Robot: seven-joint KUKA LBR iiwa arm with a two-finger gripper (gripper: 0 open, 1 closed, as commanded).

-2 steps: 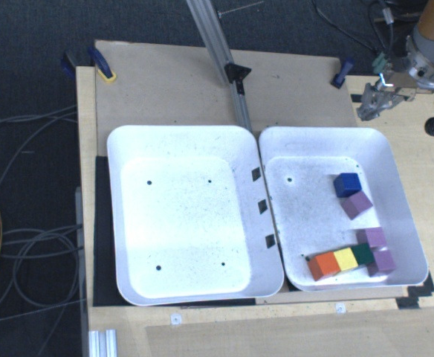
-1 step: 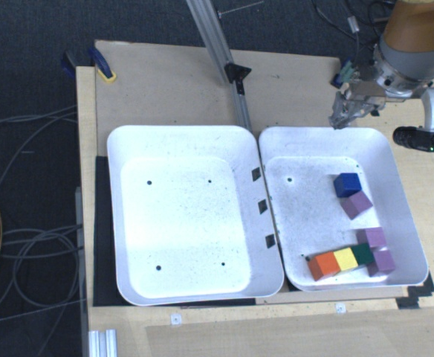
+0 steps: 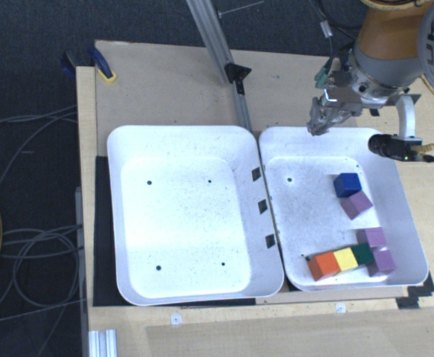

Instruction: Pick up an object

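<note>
My jaws hang over the far rim of the right bin, and whether they stand apart or together I cannot tell; the gripper reads as one dark cluster, tilted, with nothing visibly between its tips.

I take the blue cube as my landmark, since it is the nearest thing to me. It lies on the bin floor, toward the camera and a little to the right of my tip in the view, with bare white floor between us. Just beside it, on its near-right corner and perhaps touching, sits a light purple block, turned at a slant to the bin walls. The cube itself looks close to square, so I judge it has no real long axis; its faces sit slightly rotated against the bin rim.

Further toward the camera from the cube, against the near wall, lies a bar of orange, yellow and green blocks, its long axis running left to right and tilting a little. Two purple blocks stand at the bar's right end.

To reach the cube I judge I must travel toward the camera and down.
</note>
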